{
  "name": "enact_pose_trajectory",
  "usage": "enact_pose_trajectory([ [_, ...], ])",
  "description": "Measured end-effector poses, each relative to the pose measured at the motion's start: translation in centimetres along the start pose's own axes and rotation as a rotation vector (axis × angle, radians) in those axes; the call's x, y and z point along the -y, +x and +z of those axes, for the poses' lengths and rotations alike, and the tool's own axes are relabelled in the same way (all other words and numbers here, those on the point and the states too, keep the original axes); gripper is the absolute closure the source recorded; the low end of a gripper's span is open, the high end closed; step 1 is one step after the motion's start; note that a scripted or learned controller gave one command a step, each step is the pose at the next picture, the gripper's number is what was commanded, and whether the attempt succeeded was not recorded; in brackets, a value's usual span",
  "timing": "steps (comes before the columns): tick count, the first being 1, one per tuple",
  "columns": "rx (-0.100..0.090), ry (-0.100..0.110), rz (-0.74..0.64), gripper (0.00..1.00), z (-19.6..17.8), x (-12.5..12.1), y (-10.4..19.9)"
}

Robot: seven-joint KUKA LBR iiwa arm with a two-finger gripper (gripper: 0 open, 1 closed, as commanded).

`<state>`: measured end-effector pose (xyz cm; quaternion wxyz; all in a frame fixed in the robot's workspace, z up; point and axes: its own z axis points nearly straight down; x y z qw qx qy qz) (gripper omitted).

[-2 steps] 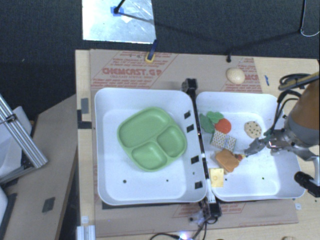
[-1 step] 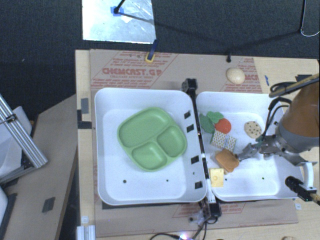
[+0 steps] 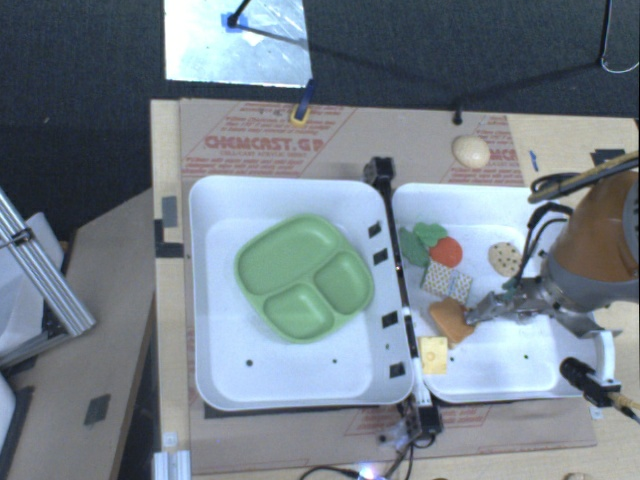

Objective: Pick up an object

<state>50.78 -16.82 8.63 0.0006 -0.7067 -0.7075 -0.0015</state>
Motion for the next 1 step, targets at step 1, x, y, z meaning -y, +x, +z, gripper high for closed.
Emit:
enact_pose_trajectory([
  [1,0.000,-0.008,-0.002,1.00,-1.28,-0.28,0.12],
])
